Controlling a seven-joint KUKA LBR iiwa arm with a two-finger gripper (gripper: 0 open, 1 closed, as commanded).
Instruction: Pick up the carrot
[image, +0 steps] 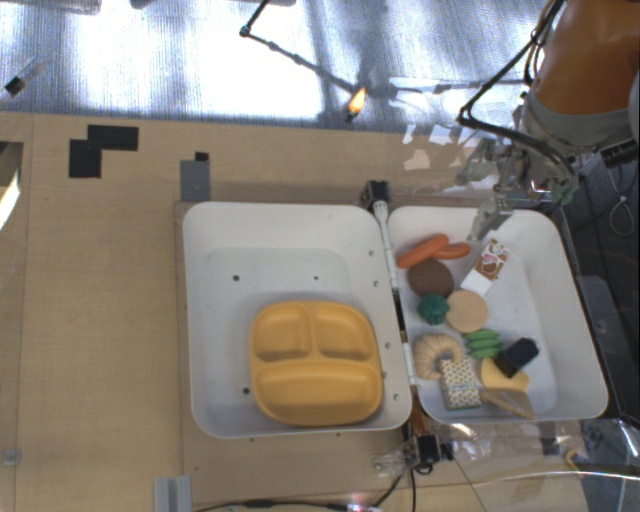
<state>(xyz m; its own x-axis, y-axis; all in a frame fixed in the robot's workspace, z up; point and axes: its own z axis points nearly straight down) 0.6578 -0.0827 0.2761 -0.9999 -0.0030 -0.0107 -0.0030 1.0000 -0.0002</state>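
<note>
The fingers (488, 222) hang at the end of the grey arm, over the upper right part of the right-hand shallow white bin (585, 340). From this slant I cannot tell whether they are spread or closed; nothing shows between them.

On the left of the wooden surface (100, 330), the left-hand shallow white bin (200, 300) holds a yellow divided plastic plate (315, 360), which has no part in this step. In the right bin, the orange toy carrot (432, 250) lies near the upper left corner, close to the wall shared by the two bins. Its length runs roughly left to right, and its right end is tipped slightly up the view. A dark brown round piece (430, 277) touches its lower side. Below that sit a dark green lump (433, 308) and a tan disc (467, 311). A small white and red card (490, 262) lies just beside the carrot's right tip.

The step in hand looks like the approach. To do it well, move left until centred over the carrot's middle. Turn the wrist so the closing line crosses its narrow width. Descend straight. The near-side finger has to slip into the seam against the brown piece, so a slightly off-centre grasp towards the freer upper side may help. A grasp too far right risks catching the card.
</note>
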